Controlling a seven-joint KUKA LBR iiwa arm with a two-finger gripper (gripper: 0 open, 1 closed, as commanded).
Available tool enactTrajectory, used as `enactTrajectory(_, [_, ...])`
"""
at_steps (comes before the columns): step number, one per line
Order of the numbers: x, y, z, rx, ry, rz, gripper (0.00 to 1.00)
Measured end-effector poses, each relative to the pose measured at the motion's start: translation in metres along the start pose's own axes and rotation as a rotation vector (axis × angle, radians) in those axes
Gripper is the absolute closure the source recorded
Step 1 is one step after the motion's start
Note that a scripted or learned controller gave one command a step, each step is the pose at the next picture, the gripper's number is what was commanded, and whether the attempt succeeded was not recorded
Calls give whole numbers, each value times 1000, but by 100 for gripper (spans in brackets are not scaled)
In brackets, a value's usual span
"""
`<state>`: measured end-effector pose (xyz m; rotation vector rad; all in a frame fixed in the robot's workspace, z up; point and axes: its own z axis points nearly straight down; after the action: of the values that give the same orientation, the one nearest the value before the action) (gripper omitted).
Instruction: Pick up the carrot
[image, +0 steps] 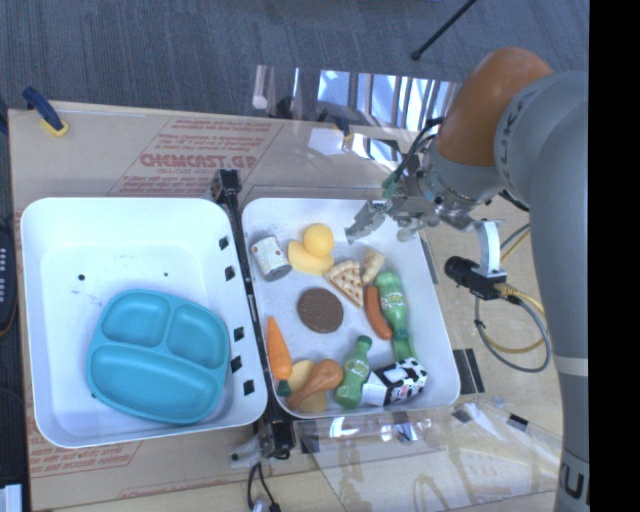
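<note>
**Gripper above the right bin's far edge, carrot at the near left wall**

Red print on the brown paper sheet (190, 160) under the bins reads "CHEMCAST GP", with smaller lines beneath too fine to read. The green plastic bottle (392, 299) beside the red sausage-shaped toy (376, 312) carries a pale label whose writing is too small to make out.

The metal two-finger gripper (385, 222) hangs over the far right part of the right white bin (442, 330), below the grey arm's orange band (487, 105). Two pale fingers show, spread a little apart, with nothing between them; one fingertip (360, 226) points toward the yellow rubber duck (313, 250), and it is not clear whether it touches anything.

The orange plastic carrot (279, 348) lies along the left wall of the right bin, toward its near end, its green tip pointing to the near edge. It sits well apart from the gripper, diagonally across the bin, with the brown round patty (320, 310) and the tan waffle-pattern cracker (348, 281) between them. Just beside the carrot rests a brown drumstick toy (318, 378).

The left white bin (50, 250) holds a blue divided plastic tray (160, 355).
</note>
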<state>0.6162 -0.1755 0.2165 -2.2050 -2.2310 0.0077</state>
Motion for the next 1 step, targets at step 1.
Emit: enactTrajectory(1, [73,28,92,4,1,196,0])
